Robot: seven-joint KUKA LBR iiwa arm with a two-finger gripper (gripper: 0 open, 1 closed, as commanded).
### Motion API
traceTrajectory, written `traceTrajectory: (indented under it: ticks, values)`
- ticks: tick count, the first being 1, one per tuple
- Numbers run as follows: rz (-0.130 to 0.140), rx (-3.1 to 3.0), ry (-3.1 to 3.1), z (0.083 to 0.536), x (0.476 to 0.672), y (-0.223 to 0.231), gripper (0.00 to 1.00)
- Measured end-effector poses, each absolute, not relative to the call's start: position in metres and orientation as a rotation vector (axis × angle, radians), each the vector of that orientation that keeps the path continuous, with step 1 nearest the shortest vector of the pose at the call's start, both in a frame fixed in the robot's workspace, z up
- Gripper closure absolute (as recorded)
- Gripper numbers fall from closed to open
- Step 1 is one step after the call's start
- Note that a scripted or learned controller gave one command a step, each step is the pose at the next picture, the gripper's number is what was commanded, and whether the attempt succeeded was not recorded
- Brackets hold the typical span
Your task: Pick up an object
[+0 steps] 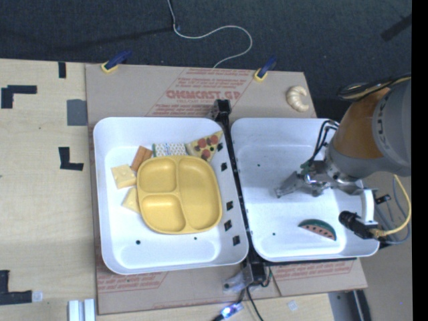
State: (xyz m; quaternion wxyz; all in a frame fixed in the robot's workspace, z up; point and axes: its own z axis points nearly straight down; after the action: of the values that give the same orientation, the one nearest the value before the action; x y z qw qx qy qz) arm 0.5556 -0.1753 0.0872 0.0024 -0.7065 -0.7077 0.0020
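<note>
Fingers look closed on nothing, low over the right bin's middle; watermelon slice lies near its front edge.

A small flat watermelon-slice toy, green along its curved rind and red with dark seeds on its face, lies flat on the floor of the right-hand shallow white bin, near that bin's front edge and toward its right corner, rind side toward the front. In the left-hand shallow white bin a yellow plastic plate with three compartments lies face up, partly covering several small flat food-shaped pieces that show along its upper and left edges.
</note>
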Motion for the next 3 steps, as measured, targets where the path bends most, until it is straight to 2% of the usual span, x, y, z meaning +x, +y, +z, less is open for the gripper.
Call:
traceTrajectory:
  ticks: [1, 3]
  values:
    - [0.003, -2.216, -2.222, 0.1, 0.557, -0.175, 1.0]
    - [-0.003, -2.22, -2.226, 0.187, 0.562, -0.164, 1.0]
